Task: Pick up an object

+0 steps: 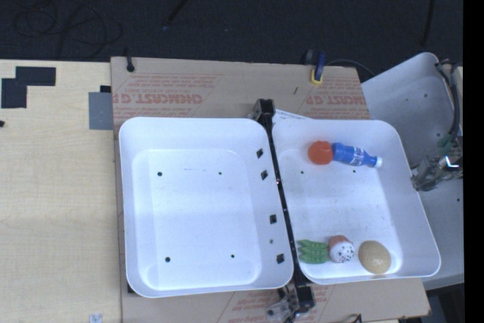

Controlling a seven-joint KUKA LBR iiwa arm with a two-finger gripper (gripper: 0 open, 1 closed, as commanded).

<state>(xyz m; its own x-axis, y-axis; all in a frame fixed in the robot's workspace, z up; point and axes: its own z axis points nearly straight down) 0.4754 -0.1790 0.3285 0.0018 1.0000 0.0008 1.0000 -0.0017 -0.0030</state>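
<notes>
While the gripper (432, 174) sits out past the 3 o'clock rim of the right bin (412, 193), nothing's been claimed yet, and at this size I cannot tell how it is set. The candidates all lie in that right bin: an orange ball (320, 153) touching the cap end of a blue bottle (354, 155) up at 12 o'clock, and along the 6 o'clock wall a green toy (311, 250), a white spotted ball (341, 249) and a tan egg-shaped object (374, 256) in a tight row.

Here's my worry: that bottom row hugs the wall, so a descent there could clip the rim or nudge a neighbour. Balls roll; a squeeze slightly off-centre may squirt one away. The bottle lies on its side and might spin. The left bin (132, 163) offers no target.
</notes>
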